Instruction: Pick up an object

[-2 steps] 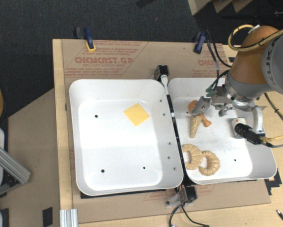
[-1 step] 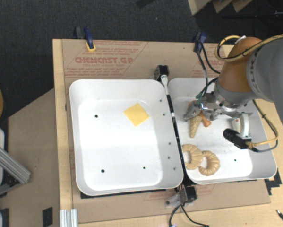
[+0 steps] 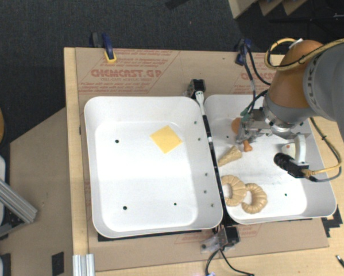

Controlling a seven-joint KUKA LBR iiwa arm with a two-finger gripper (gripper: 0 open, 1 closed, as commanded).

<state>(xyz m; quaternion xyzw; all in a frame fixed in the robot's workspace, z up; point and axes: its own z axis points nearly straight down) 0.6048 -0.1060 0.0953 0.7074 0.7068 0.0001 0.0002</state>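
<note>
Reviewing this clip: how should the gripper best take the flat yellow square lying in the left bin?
The flat yellow square lies alone on the left white bin's floor, turned like a diamond, with room all round. Probably best to come straight down and pinch across two opposite straight edges; its flatness offers little height, so the fingers must nearly reach the floor.

1. Two white bins (image 3: 103, 200) sit side by side on the bench.
2. One yellow square (image 3: 166, 138) lies in the left bin.
3. Two pretzel-like rings (image 3: 244, 193) lie near the right bin's front edge.
4. One tan cone (image 3: 230, 156) lies near its left edge.
</note>
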